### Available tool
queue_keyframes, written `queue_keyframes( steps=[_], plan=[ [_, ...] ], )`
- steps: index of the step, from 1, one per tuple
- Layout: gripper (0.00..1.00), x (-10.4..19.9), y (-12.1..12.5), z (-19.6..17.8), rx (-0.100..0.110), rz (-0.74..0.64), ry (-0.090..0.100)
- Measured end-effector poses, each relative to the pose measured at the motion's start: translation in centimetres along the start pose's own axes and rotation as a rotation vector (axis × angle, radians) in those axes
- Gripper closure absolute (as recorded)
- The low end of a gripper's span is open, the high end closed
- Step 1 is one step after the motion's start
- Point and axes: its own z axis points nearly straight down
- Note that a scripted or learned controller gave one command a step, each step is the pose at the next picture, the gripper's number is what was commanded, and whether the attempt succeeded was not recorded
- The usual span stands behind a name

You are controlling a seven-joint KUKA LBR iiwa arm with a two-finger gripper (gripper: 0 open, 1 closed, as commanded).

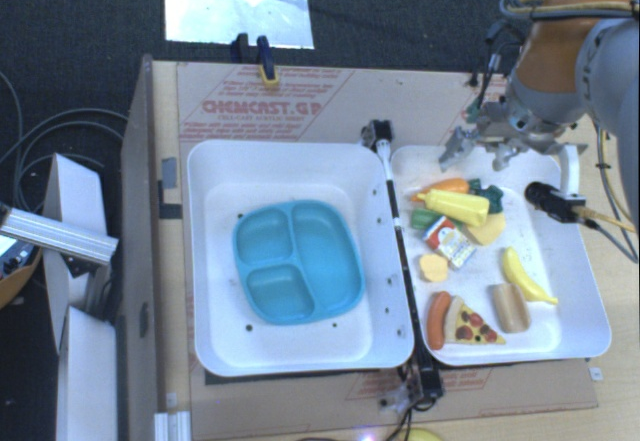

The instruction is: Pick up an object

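In the left bin (215,229) lies a blue divided plate (297,260). The right bin (585,299) holds toy food: a pizza slice (470,322), a yellow bottle (458,206), a carrot (447,186), a banana (524,276). My gripper (482,151) hovers at that bin's far edge, fingers spread apart, holding nothing, just above the carrot.

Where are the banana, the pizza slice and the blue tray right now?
banana (524,276): camera view, middle of its yellow body.
pizza slice (470,323): camera view, centre of the topped wedge.
blue tray (318,237): camera view, floor of its upper right compartment.
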Motion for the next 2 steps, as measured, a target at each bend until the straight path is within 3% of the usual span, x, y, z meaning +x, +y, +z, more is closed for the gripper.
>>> queue_keyframes(
  steps=[1, 2],
  plan=[
    [0.0, 1.0, -3.6, 11.2, 0.006, 0.003, 0.001],
    [1.0, 0.9, -3.3, 9.6, -0.002, 0.001, 0.0]
  ],
)
